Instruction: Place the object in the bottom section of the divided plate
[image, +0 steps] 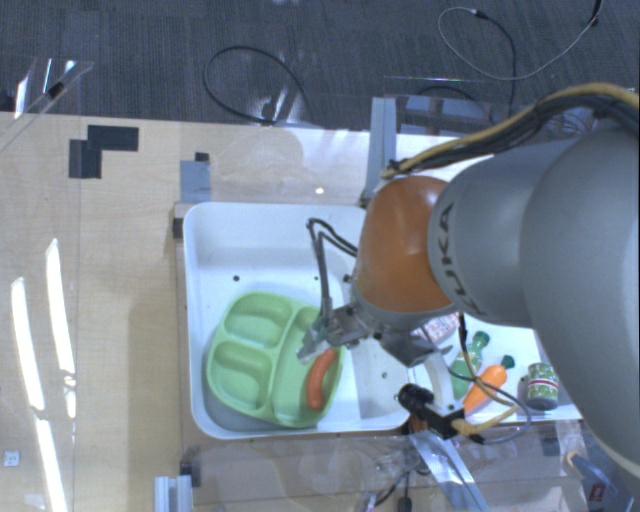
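End effector (322, 338) above sausage (320, 379) in divided plate (240, 362).

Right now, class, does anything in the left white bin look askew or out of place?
The light green divided plastic plate sits turned at an angle to the left white bin's walls. The orange sausage-shaped object lies in a compartment, nothing spilled.

We cannot make out the right bin (520, 400) behind the arm (500, 240), which covers nearly all of it, nor the full shapes of the small things beside the carrot toy (483, 385) there. The arm itself runs off the right edge. The gripper (322, 338) is too small and dark to read.
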